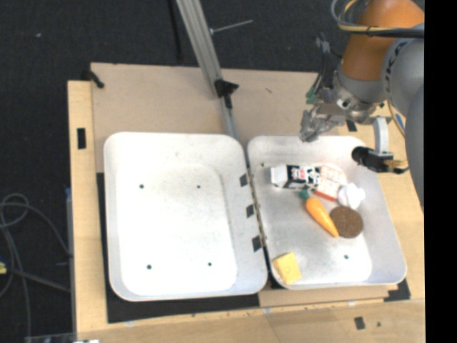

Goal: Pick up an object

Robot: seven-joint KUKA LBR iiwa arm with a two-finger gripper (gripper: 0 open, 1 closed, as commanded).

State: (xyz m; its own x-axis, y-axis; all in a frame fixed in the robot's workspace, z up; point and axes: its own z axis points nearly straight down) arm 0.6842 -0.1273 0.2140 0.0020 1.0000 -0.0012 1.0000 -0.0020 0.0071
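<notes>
Orange carrot point(322, 216), lying diagonally, sits below and just right of the gripper point(311, 131), whose finger state cannot be told.

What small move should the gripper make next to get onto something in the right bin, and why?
Probably shift the gripper toward the camera, over the black-and-white rectangular carton. It sits at the shallow white right bin's far rim with nothing between its fingers; the carton is the closest item, with the orange plastic carrot farther.
</notes>
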